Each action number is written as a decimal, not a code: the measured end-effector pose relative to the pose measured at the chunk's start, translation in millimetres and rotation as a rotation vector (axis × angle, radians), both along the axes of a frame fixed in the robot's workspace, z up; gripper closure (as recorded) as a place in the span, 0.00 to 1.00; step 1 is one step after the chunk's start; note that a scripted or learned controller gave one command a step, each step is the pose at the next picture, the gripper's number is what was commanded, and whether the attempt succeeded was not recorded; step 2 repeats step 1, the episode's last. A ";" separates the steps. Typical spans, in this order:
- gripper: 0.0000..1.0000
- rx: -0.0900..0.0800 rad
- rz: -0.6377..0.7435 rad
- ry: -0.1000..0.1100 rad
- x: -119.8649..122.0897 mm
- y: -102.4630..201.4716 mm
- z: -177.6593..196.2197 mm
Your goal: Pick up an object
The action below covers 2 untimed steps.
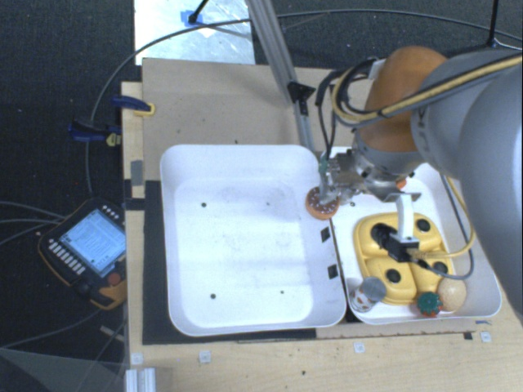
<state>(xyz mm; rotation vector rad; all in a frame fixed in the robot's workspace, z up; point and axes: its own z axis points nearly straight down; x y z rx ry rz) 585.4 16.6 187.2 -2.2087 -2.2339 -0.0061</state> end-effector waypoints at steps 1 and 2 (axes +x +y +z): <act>1.00 0.001 0.000 -0.001 16.2 58.8 3.8; 1.00 0.001 0.000 -0.001 16.2 58.8 3.8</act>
